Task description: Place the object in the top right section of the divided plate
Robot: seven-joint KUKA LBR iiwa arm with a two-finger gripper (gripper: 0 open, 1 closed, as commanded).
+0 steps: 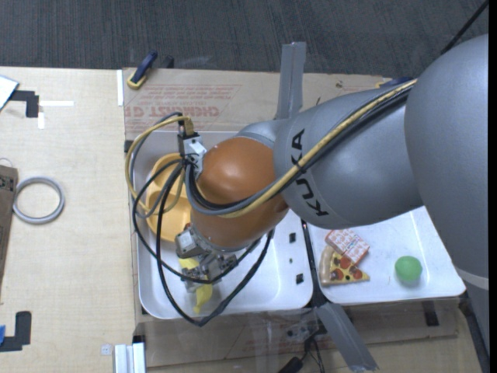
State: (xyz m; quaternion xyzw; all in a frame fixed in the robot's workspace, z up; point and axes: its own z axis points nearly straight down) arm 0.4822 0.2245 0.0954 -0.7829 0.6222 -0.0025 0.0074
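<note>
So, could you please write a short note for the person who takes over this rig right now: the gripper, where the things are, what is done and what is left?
Gripper: low over the near part of the left white bin, with a small yellow object at its tip. Whether it is gripped cannot be told from this view.
Yellow divided plate: in the same bin, mostly hidden under the arm's orange band; its sections cannot be told apart.
Right white bin: a pizza-slice toy, a red-and-white patterned block, a green ball.
Done: nothing is seen to lie on the plate yet.
Left: confirm the grasp, then place the object in the plate's top right section.
</note>
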